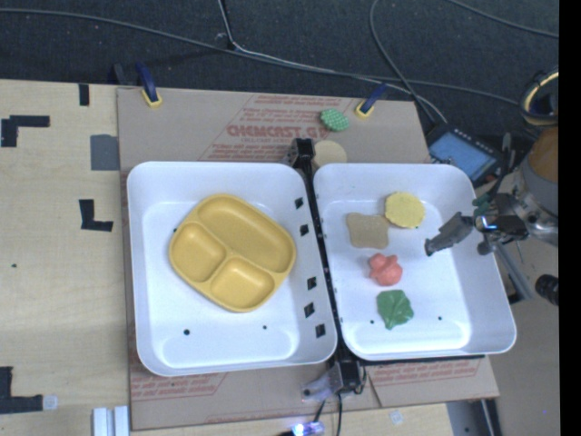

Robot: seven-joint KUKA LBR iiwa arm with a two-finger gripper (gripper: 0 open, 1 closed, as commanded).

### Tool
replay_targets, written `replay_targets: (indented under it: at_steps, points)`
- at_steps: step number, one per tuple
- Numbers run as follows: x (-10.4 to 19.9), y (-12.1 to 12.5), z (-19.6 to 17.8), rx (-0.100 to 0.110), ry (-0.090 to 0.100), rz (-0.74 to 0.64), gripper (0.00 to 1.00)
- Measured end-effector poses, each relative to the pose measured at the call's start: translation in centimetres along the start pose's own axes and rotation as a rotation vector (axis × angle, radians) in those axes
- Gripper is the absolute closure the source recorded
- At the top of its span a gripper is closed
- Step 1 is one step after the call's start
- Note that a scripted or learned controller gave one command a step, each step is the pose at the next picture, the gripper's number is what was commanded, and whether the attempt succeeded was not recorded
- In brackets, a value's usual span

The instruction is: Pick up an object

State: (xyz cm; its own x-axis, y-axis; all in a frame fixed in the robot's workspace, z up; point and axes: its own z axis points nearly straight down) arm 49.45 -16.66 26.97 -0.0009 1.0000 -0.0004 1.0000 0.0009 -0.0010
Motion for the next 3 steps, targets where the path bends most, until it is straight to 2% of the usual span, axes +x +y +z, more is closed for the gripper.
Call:
replay_targets:
  at_steps: [1, 2, 3]
  points:
    - [0.2, 0.4, 6.3, 0.006, 0.002, 0.000, 0.00]
    - [-0.4, 0.8, 11.1, 0.005, 0.001, 0.000, 0.00]
    - [0.4, 0.9, 17.3, 0.005, 0.002, 0.000, 0.00]
